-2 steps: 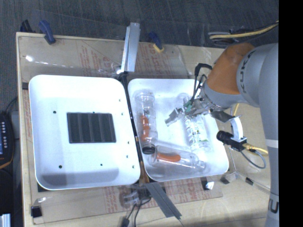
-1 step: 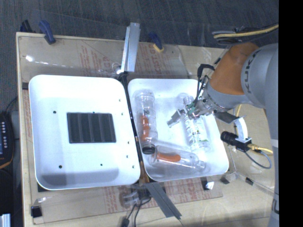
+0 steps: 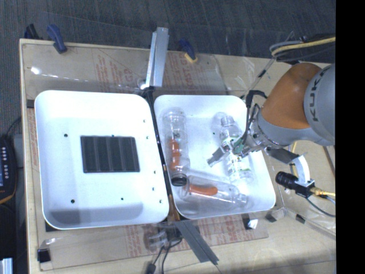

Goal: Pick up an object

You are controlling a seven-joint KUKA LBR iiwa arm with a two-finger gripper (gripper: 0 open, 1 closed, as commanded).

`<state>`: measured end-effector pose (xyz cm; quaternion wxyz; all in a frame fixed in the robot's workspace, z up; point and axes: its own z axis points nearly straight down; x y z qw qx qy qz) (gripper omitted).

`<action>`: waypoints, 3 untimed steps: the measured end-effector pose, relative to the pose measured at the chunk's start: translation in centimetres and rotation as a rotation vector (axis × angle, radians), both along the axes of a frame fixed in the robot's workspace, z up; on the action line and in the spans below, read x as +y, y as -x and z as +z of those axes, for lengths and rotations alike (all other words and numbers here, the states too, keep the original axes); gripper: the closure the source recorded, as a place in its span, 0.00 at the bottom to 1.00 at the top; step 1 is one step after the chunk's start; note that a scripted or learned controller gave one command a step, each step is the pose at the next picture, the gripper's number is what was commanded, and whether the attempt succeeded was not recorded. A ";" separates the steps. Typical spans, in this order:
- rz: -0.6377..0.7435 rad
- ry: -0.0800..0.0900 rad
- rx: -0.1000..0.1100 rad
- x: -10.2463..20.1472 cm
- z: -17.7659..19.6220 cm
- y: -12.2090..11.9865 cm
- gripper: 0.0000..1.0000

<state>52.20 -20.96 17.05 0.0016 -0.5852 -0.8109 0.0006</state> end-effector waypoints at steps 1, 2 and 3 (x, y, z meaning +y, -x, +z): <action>0.072 0.001 -0.010 5.9 -7.8 4.3 0.00; 0.074 0.000 -0.004 5.9 -6.9 4.4 1.00; 0.075 0.000 -0.004 5.9 -6.9 4.4 0.00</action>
